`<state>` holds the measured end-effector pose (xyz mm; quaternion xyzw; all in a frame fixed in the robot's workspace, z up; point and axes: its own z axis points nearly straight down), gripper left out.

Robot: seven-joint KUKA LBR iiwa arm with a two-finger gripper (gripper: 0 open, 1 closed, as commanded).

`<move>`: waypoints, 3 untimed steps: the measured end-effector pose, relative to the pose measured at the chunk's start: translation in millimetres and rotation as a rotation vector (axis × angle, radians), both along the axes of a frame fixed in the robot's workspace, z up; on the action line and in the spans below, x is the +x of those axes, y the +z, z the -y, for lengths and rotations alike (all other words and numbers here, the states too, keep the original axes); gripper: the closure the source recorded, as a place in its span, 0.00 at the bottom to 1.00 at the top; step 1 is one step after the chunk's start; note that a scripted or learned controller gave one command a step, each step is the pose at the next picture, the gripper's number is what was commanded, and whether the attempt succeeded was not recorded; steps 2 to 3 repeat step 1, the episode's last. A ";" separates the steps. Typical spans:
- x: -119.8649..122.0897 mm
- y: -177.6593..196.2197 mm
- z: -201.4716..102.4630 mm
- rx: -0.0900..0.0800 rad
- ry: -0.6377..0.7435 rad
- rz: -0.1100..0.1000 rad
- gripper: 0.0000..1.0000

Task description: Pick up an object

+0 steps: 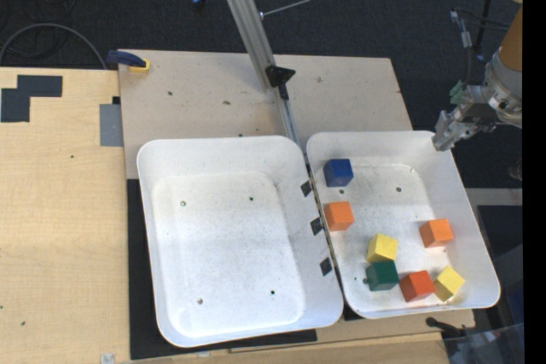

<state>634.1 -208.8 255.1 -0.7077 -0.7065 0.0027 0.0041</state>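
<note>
Blocks sit scattered in your right bin (465, 192), seven in all. The blue block (339, 172) lies near the bin's back left corner, with an orange block (339, 216) just in front of it by the left wall. Toward the front you have a yellow block (382, 248) touching a dark green block (382, 275), then a red block (416, 286) pressed against a second yellow block (450, 282). Another orange block (436, 232) rests nearer the right wall. Your gripper (447, 132) hangs over the bin's back right corner, well apart from every block. You cannot tell how far its fingers are spread; nothing shows between them. The left bin (171, 153) sits alongside.
</note>
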 end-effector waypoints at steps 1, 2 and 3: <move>15.5 18.4 -2.9 -0.002 0.004 0.011 1.00; 15.5 18.4 -2.9 -0.002 0.004 0.011 1.00; 15.5 18.4 -2.9 -0.002 0.004 0.011 1.00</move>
